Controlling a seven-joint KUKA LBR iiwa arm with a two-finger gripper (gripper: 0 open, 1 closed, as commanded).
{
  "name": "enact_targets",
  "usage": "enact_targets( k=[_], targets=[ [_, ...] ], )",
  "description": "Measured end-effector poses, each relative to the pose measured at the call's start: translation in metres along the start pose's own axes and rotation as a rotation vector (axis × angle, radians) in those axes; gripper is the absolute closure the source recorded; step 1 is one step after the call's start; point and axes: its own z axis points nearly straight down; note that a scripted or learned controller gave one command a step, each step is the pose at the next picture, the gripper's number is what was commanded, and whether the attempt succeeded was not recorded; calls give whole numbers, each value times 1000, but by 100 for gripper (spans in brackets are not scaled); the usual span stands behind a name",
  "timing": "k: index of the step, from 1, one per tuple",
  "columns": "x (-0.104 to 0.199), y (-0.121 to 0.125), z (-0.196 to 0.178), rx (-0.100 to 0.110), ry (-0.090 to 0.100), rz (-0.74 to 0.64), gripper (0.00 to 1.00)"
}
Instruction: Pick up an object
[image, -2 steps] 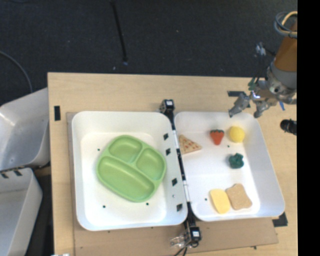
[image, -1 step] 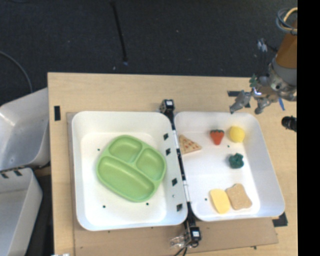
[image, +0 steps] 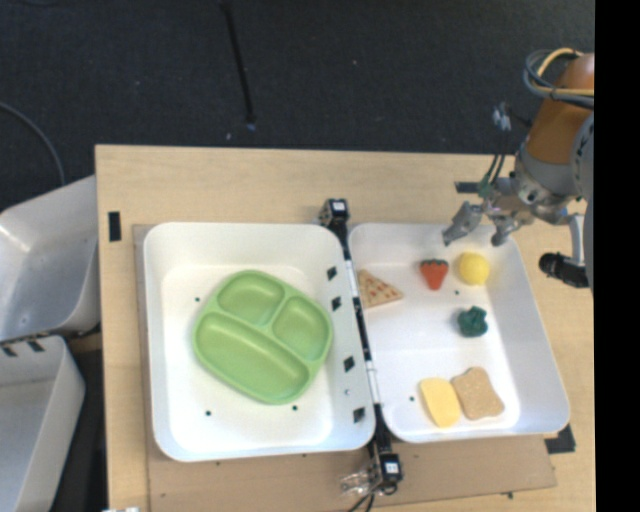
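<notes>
Currently, arm: the grey arm with its orange band reaches in at three o'clock, wrist above the far rim of the right bin (image: 540, 330).
Gripper: the gripper (image: 481, 230) hangs near the bin's twelve o'clock edge, its two fingers (image: 456, 227) spread wide with nothing between them.
Nearest target: a yellow lemon-like toy (image: 474, 268) lies just beside the fingers, toward six o'clock from them; a red strawberry toy (image: 433, 273) sits at its nine o'clock, close by.
Other pickable things: a pizza-slice toy (image: 378, 290) by the bin's nine o'clock wall, a dark green toy (image: 472, 321) mid-bin, and a yellow cheese-like slice (image: 439, 401) touching a bread slice (image: 477, 393) near six o'clock.
Left bin: the left bin (image: 170, 420) holds a green divided plate (image: 262, 335), well apart from the gripper.
Risk, round toy: in my judgement the lemon may roll out as the fingers close, since it looks round and smooth.
Risk, crowding: a descent off toward nine o'clock could catch the strawberry or pinch both.
Risk, rim: the fingers sit near the far wall, so a low approach might strike it.
Table: the wooden table (image: 120, 180) bears both bins.
</notes>
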Motion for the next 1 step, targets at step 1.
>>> enact_targets(
  k=[1],
  targets=[
    [-2,4,57,7,4,0,0]
  ],
)
